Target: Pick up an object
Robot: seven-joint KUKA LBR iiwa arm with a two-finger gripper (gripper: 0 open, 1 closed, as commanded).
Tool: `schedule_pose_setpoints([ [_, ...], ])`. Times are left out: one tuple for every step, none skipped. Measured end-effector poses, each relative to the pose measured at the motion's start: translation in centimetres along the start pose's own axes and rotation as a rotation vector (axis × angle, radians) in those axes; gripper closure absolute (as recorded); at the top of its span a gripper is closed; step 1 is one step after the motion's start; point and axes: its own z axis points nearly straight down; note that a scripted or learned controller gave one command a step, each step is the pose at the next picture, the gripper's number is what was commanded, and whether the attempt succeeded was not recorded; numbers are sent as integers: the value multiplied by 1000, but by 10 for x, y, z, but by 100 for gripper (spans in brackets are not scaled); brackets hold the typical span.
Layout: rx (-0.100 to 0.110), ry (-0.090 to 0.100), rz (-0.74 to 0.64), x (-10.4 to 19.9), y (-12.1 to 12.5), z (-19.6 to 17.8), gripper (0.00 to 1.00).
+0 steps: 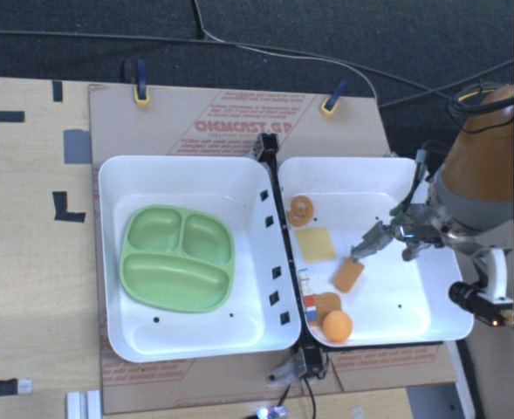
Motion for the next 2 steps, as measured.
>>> schedule_pose_setpoints([
  [-11, -2, -3, 0, 2, -5, 0],
  [-6, -2, -2, 1, -1, 39, 0],
])
